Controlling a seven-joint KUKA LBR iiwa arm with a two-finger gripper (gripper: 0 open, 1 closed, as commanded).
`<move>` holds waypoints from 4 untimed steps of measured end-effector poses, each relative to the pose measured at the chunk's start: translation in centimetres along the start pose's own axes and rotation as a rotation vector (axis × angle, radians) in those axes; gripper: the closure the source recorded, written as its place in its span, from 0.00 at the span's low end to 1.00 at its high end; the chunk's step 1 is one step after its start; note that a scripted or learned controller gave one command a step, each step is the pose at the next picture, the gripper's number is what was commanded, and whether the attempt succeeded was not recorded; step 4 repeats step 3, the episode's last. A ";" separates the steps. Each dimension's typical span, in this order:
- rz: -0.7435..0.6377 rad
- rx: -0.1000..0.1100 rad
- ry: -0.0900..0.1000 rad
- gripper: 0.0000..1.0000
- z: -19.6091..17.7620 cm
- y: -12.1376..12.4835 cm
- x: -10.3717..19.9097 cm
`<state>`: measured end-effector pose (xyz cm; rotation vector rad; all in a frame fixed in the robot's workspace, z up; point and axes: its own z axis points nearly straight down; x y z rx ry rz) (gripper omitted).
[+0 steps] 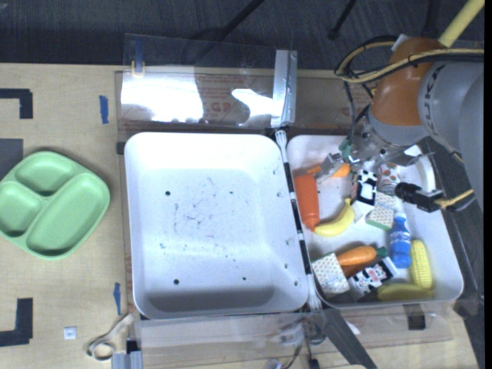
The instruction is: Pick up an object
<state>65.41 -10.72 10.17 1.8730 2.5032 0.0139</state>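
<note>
The gripper (355, 154) hangs over the banana (338, 221) — light, smooth (maybe slippery) — grab its middle; I cannot tell its state.

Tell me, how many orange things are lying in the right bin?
2, maybe more under the clutter. One long orange piece lies along the bin's left wall, beside the banana. A carrot lies nearer the front, by the corn.
</note>
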 end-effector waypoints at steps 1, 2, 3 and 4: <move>0.002 0.010 0.000 1.00 -1.0 -0.2 -0.2; 0.056 0.016 0.007 1.00 -0.2 -9.2 2.2; 0.215 0.015 0.004 1.00 -11.3 -10.9 0.4; 0.215 0.015 0.004 1.00 -11.3 -10.9 0.4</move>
